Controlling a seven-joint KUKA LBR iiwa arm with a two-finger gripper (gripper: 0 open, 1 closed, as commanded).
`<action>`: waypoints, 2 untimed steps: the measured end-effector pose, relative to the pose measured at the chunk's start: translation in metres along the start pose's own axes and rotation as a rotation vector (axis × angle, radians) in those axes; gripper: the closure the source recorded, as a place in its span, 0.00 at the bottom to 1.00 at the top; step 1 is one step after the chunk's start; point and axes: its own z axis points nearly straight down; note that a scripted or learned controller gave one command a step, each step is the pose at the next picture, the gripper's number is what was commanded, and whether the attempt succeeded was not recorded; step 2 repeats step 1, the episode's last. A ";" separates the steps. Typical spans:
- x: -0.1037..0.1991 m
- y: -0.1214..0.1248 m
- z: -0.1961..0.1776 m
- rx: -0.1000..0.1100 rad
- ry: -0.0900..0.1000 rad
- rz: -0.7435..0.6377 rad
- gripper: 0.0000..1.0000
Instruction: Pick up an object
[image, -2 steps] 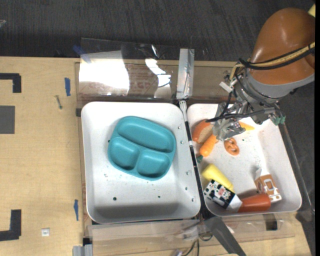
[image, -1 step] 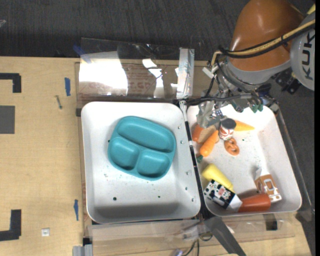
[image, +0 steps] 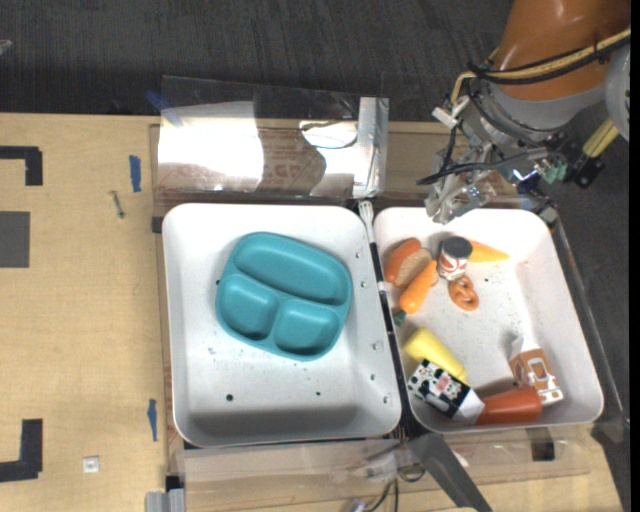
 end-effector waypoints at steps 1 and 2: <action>-0.008 0.015 0.014 -0.004 0.005 -0.077 1.00; -0.008 0.015 0.014 -0.004 0.005 -0.077 1.00</action>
